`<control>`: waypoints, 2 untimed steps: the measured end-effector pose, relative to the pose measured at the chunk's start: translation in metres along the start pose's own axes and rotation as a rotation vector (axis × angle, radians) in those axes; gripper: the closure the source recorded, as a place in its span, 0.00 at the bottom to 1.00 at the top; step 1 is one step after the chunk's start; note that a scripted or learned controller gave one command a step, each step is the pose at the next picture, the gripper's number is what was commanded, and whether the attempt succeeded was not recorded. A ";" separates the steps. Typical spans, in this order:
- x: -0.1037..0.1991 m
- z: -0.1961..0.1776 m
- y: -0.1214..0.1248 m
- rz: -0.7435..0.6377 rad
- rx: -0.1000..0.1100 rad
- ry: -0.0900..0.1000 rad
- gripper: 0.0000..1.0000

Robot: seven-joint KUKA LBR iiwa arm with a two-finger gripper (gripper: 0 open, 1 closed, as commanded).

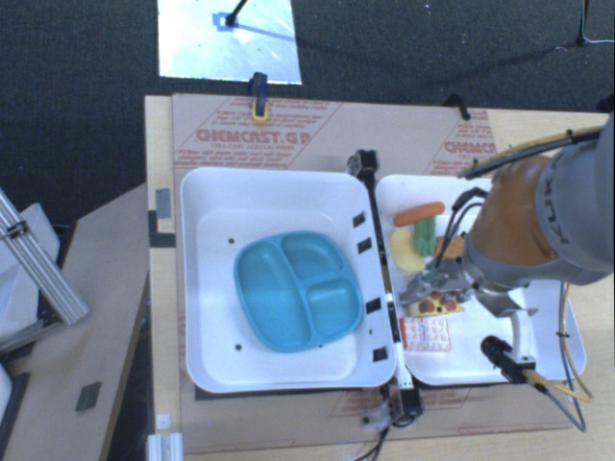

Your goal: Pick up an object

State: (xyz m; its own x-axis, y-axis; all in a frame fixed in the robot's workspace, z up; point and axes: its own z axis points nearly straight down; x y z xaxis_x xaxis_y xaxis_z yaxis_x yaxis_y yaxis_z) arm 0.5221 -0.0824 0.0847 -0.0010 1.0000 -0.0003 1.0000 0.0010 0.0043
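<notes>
Two white bins sit side by side. In the right bin [452, 373], nearest me, lies a red-and-white packet [425, 334]. Just past it the gripper [434, 291] hangs low over a small pizza toy [438, 304]; I cannot tell its grip. Farther back lie a yellow fruit [407, 247] and a carrot [420, 215]. The left bin [279, 185] holds a blue divided plate [294, 290].
</notes>
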 end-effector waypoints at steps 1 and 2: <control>0.000 -0.011 0.001 0.000 -0.002 0.000 1.00; -0.011 -0.062 0.001 0.002 -0.001 -0.001 1.00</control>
State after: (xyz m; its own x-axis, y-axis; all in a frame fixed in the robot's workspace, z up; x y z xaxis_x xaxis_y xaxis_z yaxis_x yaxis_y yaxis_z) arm 0.5227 -0.0933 0.1471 0.0008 1.0000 -0.0011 1.0000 -0.0008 0.0051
